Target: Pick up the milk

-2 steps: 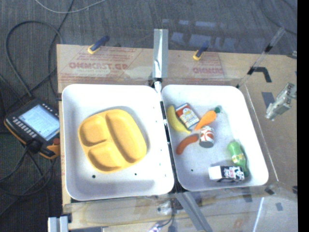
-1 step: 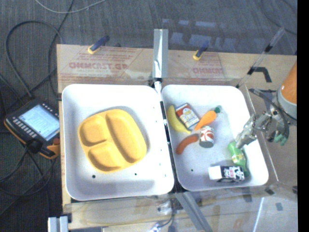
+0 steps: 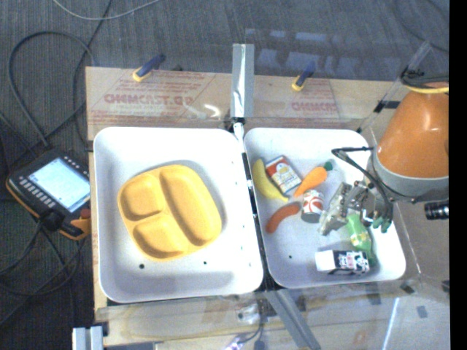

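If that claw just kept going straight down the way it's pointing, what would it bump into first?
Probably the white floor of the right bin, just beside the red-and-white can. The gripper points down and leftward; depth is hard to judge, so it might clip the can. The milk carton lies nearer the camera.

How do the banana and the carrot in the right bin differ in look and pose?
The banana is yellow and curved; the carrot is orange, tapered, with a green tip. The banana lies along the right bin's left wall, while the carrot lies slanted nearer the middle. The banana touches the small red carton on its left, the carrot on its right. Both lie flat, untouched by the gripper.
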Motion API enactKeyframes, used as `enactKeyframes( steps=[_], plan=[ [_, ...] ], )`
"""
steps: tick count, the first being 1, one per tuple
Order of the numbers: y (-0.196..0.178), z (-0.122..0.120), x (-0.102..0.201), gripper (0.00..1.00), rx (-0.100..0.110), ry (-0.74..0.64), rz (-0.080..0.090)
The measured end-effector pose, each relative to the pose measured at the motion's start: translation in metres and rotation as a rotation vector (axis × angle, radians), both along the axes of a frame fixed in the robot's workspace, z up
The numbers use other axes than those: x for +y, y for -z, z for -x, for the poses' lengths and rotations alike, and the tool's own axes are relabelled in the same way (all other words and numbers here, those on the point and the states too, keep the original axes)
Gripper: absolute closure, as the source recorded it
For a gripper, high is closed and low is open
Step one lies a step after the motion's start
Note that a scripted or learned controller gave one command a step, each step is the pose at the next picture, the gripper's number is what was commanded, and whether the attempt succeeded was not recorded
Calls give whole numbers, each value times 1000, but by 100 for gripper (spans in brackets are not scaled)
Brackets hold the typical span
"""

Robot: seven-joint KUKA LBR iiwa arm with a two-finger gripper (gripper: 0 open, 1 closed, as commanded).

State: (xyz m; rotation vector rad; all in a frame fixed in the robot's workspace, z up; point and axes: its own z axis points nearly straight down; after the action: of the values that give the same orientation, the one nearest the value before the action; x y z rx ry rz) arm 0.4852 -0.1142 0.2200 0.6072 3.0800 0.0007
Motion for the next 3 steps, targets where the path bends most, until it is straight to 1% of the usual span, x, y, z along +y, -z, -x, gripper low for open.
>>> enactKeyframes(
  steps=[1, 2, 3],
  plan=[
    [-44, 0, -98, 100, -1, 194, 2],
    [119, 1, 2, 100, 3, 355, -1],
    [-40, 0, -40, 100, -1, 498, 3]
  ],
)
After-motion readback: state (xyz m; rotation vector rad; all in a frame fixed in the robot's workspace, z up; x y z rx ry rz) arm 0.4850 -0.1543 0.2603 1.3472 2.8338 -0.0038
